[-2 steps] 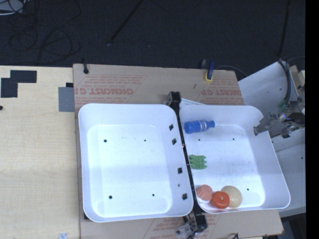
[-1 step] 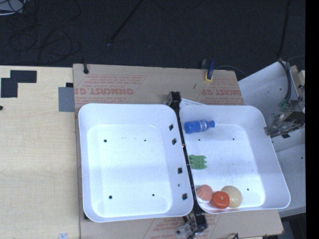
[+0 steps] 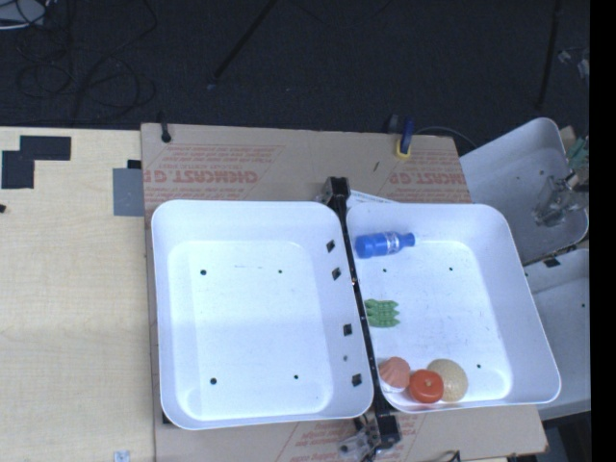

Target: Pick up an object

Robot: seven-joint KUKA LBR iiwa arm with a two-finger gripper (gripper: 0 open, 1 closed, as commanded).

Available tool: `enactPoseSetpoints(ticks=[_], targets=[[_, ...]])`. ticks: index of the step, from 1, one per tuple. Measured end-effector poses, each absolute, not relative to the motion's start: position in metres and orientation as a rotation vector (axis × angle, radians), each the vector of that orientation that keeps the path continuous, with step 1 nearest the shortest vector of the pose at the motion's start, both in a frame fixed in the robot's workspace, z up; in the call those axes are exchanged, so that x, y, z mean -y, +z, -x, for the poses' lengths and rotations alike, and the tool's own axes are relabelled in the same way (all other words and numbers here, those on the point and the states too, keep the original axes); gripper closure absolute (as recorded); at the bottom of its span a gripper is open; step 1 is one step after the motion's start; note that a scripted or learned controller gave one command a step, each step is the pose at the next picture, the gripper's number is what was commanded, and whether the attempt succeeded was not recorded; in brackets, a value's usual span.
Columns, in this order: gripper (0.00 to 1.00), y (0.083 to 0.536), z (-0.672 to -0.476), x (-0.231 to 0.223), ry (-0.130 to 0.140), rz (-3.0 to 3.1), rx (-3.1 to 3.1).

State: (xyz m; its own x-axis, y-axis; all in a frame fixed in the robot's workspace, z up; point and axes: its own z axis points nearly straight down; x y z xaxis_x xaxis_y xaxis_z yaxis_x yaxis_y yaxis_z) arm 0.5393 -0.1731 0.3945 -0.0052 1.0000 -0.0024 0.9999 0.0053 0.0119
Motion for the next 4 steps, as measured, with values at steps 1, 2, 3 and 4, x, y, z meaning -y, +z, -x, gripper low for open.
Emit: enactPoseSetpoints(ticks=[1,2,3,4], targets=[[1.00,0.373,-0.492,0.216,-0.005,-2.229,-2.218],[1.00,0.327,-0.475,0.213,-0.005,-2.227,-2.224],[1.00,0.363,-0.481,0.214,0.000,-2.218,-2.222],[1.00,0.337,-0.475,0.207,-0.003,-2.227,-2.221]])
